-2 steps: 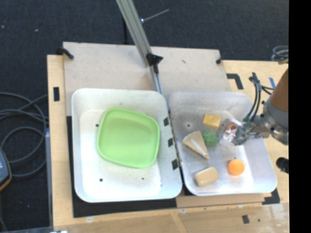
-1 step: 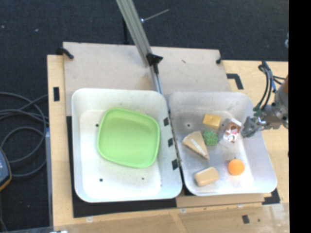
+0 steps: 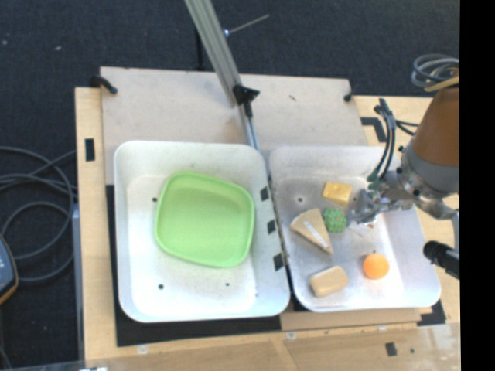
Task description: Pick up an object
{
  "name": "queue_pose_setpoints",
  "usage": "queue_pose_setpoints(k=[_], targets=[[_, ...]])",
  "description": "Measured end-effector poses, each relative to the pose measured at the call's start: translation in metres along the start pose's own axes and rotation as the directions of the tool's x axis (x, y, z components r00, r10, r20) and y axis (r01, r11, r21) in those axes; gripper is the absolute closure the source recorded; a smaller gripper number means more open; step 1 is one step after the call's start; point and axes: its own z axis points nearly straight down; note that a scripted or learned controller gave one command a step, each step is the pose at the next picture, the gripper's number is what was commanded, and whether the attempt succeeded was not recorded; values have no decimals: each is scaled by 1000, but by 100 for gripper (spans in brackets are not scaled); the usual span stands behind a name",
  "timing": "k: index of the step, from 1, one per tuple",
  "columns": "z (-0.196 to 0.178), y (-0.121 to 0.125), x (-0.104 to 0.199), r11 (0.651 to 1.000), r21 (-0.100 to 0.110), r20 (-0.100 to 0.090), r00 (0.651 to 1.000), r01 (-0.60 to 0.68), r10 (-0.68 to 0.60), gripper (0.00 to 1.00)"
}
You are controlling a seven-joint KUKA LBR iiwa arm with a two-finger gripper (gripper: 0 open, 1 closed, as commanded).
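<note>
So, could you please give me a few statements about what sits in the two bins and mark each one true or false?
1. The green plate lies in the left bin. True.
2. The orange ball sits on the green plate. False: it is in the right bin.
3. The hand is over the right bin, near the small green object. True.
4. The yellow block is in the left bin. False: it is in the right bin.

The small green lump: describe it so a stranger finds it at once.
Go to the right-hand shallow white bin. Near its middle, beside the pale wedge-shaped block and below the yellow cube, sits the small green fuzzy lump, the one green piece in that bin.
</note>
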Motion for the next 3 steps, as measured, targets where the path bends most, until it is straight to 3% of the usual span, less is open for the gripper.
queue_pose_setpoints(k=[3], targets=[[-1,-18,151,1000,0,-1,1000,0,0,100]])
